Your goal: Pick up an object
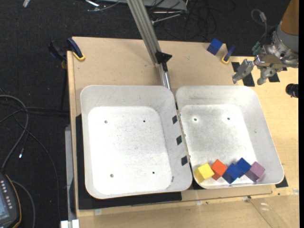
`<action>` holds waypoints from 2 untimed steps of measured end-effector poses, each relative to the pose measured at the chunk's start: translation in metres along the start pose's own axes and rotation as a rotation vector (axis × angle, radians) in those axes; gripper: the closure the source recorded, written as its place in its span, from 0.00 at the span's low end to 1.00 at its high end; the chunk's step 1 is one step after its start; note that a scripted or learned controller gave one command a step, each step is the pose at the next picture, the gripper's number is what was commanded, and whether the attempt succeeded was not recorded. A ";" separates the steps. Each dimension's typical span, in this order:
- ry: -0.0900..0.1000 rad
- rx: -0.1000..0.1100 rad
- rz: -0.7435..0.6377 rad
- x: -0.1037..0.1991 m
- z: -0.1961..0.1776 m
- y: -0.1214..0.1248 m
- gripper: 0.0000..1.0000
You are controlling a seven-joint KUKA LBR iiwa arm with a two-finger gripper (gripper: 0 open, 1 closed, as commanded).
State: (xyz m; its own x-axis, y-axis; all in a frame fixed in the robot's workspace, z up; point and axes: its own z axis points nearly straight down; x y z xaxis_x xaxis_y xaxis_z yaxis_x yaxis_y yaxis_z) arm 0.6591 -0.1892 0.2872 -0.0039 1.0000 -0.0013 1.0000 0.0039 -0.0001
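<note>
- Cubes sit bunched in the near corner of the right bin (266, 141), well away from the end effector (254, 72) and below it in the camera view.
- Yellow cube (204, 172) is the farthest of the four from the end effector, at the left end of the row.
- Orange cube (219, 168) touches the yellow one on the side nearer the end effector.
- Blue cube (237, 169) comes next, pressed against the orange cube, with a second blue face just behind it.
- Purple cube (256, 171) closes the row at the right end, almost straight below the end effector in the view, hard against the bin's front wall.
- End effector hangs above the bare desk (118, 61) beyond the right bin's far right corner, outside both bins.
- Its two grey fingers (242, 70) stand spread apart, nothing between them.
- Left bin (88, 127) lies well off to the end effector's left, beyond the right bin.
- Small blue block (215, 46) rests on the desk just up and left of the end effector, beside a yellow-tipped clamp (225, 56).
</note>
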 end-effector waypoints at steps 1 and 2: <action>0.005 0.012 0.006 0.025 0.096 -0.082 0.00; 0.006 0.012 0.004 0.069 0.171 -0.134 0.00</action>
